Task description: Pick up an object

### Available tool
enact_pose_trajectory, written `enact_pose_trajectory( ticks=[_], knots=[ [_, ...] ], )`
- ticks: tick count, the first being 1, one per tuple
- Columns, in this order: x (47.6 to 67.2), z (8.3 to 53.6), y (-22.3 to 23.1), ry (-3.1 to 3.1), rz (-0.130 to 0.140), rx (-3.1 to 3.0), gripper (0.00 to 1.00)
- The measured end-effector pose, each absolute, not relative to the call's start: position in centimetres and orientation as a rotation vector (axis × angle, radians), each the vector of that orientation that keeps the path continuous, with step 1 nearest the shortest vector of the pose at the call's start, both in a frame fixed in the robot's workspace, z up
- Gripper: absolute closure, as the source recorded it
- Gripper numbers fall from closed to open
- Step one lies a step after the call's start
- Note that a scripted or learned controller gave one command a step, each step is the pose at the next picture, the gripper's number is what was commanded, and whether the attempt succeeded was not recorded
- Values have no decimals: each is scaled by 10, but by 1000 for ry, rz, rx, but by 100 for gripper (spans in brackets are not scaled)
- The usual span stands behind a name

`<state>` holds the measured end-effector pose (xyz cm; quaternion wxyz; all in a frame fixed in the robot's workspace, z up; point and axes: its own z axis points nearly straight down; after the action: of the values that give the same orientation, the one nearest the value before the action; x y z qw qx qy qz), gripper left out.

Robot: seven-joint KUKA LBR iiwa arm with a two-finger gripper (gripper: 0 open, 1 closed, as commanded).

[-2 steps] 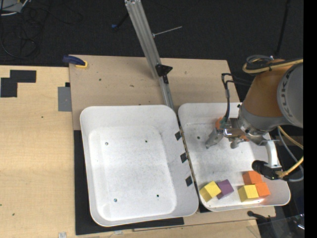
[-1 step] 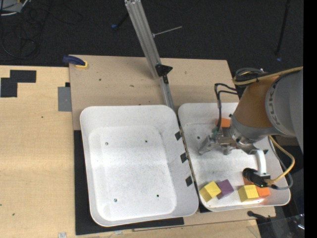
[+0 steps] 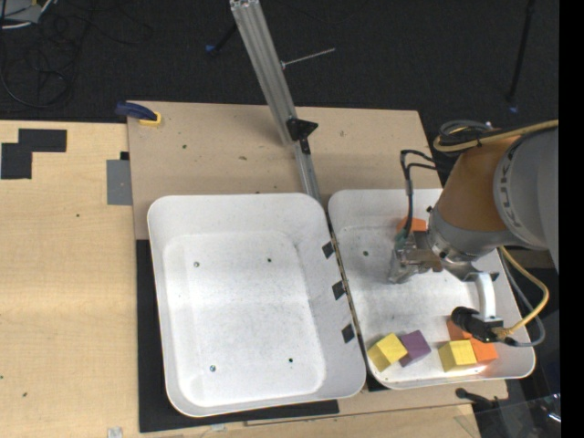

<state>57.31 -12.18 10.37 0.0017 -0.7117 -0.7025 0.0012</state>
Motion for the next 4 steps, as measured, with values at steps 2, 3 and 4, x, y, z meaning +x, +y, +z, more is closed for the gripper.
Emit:
enact_pose_trajectory(
  ticks=[2, 3, 4],
  knots=[
    [583, 214, -132, -2224, -3, -2224, 100],
    [583, 246, -133, -2223, -1, -2222, 100],
    [577, 251, -79, -2223, 1, -2215, 100]
  ],
)
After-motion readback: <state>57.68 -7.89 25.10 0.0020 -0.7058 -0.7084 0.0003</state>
